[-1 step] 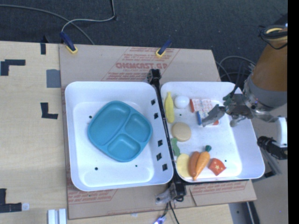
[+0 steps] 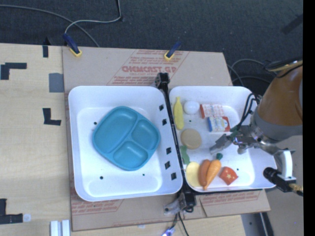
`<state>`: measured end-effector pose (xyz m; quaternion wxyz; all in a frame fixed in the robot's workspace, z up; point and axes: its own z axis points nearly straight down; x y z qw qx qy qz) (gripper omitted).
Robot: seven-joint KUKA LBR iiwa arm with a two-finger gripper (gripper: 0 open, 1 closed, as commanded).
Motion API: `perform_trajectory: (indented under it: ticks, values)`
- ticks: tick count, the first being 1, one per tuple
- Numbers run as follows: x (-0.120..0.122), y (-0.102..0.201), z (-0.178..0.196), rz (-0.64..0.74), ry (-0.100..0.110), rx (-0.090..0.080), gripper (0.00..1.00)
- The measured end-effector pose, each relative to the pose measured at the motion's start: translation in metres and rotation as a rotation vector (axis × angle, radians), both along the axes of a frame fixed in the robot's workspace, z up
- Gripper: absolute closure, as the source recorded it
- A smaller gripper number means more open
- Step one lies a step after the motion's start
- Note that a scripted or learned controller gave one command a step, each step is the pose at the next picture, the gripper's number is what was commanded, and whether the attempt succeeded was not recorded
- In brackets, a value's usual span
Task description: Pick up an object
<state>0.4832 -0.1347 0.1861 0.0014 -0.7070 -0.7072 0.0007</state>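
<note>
Counter, right bin [image 2: 246, 93]: my hand [image 2: 222, 144] hovers spread and unladen above the carrot [image 2: 211, 171]; approach step, descent due next.

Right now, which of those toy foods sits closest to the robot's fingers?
The carrot, lying just below the gripper; the red piece and tan round one sit slightly farther.

Slanted overhead view of both bins [image 2: 78, 132]

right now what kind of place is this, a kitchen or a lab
Most likely a robotics lab test bench, not a kitchen: two white bins clamped onto cardboard, toy food such as a carrot, and a robot arm reaching in.
</note>
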Motion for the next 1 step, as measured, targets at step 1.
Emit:
perform_trajectory:
  ticks: [1]
  values:
    - [0.0015, 0.0057, -0.0999, 0.0, -0.005, -0.001, 0.0]
